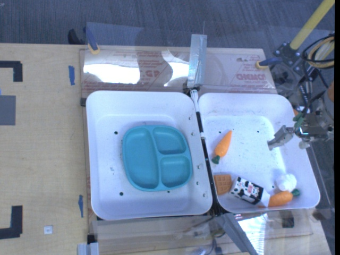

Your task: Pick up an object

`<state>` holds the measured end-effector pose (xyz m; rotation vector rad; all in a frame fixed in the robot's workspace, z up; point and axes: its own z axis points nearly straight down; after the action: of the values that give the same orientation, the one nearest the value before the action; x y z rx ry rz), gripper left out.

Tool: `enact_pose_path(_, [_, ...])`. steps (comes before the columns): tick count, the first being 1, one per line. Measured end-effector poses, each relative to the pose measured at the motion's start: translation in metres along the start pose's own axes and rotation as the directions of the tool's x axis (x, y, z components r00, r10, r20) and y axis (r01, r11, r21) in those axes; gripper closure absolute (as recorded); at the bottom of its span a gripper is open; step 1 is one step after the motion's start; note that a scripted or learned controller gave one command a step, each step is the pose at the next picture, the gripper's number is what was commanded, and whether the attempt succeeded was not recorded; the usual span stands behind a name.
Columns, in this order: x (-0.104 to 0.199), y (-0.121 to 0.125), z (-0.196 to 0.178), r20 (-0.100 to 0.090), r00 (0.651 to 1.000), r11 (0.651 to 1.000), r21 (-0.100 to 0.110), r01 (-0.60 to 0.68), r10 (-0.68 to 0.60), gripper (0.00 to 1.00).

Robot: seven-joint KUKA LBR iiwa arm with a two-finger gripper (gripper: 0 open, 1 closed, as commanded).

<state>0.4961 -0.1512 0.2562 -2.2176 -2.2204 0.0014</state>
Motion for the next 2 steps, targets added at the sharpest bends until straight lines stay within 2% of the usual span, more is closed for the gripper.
enact_pose_path(1, [0.151,0.049,0.074,-0.002,0.972,0.972,0.004,0.236,-0.236,0.00])
enact_pose_path(2, [0.124,0.046,0.072,0.000,0.982,0.982,0.002,0.188,-0.188,0.00])
